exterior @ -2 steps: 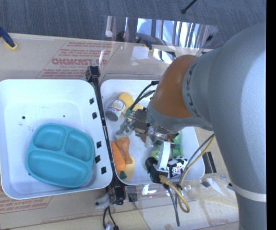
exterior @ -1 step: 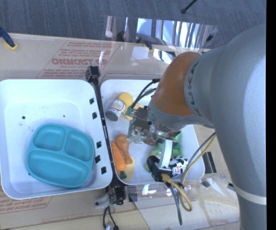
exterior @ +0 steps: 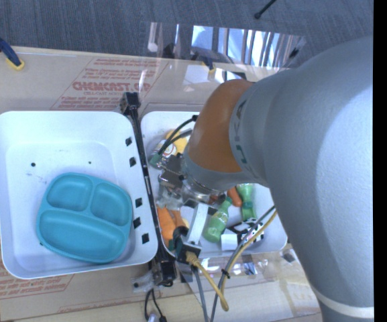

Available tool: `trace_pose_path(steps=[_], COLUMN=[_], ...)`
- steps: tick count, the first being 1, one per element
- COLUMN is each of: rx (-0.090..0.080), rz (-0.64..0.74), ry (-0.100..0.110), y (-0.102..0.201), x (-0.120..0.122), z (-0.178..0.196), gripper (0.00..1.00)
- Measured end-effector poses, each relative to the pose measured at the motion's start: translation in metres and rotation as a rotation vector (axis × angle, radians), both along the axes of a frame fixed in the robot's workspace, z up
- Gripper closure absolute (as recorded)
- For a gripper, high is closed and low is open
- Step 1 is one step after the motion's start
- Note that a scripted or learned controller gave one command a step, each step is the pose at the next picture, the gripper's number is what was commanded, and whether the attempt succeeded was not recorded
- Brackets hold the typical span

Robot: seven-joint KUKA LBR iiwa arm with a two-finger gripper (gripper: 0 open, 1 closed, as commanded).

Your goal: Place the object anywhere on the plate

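A teal plate (exterior: 86,217) with three compartments lies in the left bin (exterior: 19,139), toward its front. My arm, grey with an orange band (exterior: 213,133), reaches down into the right bin (exterior: 159,123). The gripper (exterior: 180,190) sits low in that bin among small objects, and the wrist hides its tips. Around it lie an orange piece (exterior: 170,223), green pieces (exterior: 216,223) and a yellow piece (exterior: 173,138). I cannot see any object between the fingers.
A black divider (exterior: 139,159) with clips runs between the two bins. Cables and a yellow cord (exterior: 210,284) hang over the right bin's front edge. A clear panel (exterior: 227,45) stands behind the bins. A blue and yellow clamp (exterior: 9,54) sits at the back left.
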State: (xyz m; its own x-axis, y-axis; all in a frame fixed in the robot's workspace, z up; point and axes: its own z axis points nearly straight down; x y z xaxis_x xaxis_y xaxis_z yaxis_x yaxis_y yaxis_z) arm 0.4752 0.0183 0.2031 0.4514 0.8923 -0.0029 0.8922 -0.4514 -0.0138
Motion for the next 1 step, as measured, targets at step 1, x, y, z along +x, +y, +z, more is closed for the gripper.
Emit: trace_pose_path(steps=[1], rx=[0.0], rz=[0.0], ry=[0.0], y=[-0.0004], x=[0.0], z=[0.0], gripper=[0.0])
